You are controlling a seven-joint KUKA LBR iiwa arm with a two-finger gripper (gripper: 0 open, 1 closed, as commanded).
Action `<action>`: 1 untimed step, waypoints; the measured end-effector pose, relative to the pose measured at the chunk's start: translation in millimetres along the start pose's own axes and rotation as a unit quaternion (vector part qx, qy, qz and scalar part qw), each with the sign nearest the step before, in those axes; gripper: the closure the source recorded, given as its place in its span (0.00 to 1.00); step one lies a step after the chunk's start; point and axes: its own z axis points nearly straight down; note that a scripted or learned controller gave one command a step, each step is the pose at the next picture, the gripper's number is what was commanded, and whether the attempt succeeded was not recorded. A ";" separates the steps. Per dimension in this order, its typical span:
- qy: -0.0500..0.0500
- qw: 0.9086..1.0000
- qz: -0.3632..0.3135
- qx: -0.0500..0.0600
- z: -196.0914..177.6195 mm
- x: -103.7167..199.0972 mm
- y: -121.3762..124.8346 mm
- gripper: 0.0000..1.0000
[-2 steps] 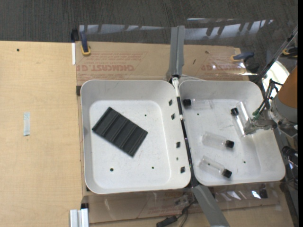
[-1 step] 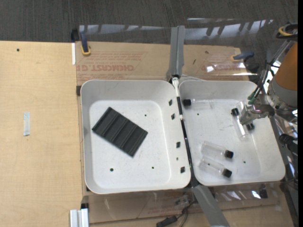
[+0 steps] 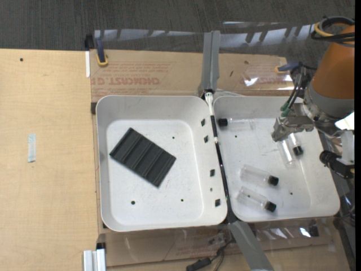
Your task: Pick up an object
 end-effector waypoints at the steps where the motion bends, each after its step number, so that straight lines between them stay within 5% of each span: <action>1: 0.000 1.000 -0.014 0.000 4.3 23.1 52.5 1.00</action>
